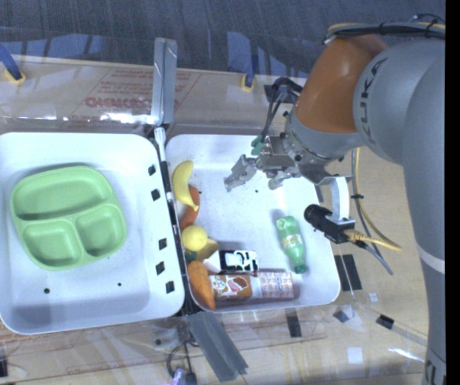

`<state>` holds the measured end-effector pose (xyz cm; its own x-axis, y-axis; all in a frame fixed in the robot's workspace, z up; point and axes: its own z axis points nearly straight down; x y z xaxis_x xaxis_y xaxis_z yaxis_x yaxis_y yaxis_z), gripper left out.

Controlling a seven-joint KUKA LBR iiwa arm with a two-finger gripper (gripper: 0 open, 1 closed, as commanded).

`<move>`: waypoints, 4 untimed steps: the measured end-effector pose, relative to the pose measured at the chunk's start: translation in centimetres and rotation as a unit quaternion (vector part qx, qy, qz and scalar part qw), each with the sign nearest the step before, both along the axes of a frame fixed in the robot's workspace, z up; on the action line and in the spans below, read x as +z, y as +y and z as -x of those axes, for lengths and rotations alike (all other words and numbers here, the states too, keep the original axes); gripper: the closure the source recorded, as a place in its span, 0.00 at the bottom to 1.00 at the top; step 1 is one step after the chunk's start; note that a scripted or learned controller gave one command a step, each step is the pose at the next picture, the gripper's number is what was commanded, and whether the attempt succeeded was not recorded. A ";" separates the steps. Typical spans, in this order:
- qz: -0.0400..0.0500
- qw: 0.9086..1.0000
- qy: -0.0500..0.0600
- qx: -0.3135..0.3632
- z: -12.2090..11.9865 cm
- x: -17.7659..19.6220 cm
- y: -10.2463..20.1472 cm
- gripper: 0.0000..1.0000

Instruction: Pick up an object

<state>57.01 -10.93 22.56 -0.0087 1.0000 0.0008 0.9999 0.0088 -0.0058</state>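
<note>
In the right bin (214,147), my gripper (254,180) hovers over the upper middle of the floor, open, with nothing between its fingers. A green bottle (291,243) lies below and to the right of it. A yellow banana (183,184) lies along the bin's left wall, to the gripper's left. Below the banana are a lemon (194,237) and an orange carrot-like piece (200,285). A small black and white item (239,261) and a lying bottle with a red label (256,285) sit along the near wall.
The left bin (22,307) holds a green divided plate (68,215). A grey divider bar (163,83) stands between the bins at the back. The arm's grey and orange body (350,87) hangs over the right bin's far right corner, with cables (366,235) trailing beside it.
</note>
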 end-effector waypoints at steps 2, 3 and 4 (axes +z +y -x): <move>-0.001 0.992 -0.001 0.124 4.8 -13.5 -5.5 0.00; 0.000 0.995 -0.002 0.100 1.6 -13.4 -6.1 0.00; 0.000 0.997 -0.002 0.074 -3.6 -13.4 -7.3 0.00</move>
<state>60.59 -18.24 9.15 -0.1568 0.9876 -0.0002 0.9876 0.1568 -0.0021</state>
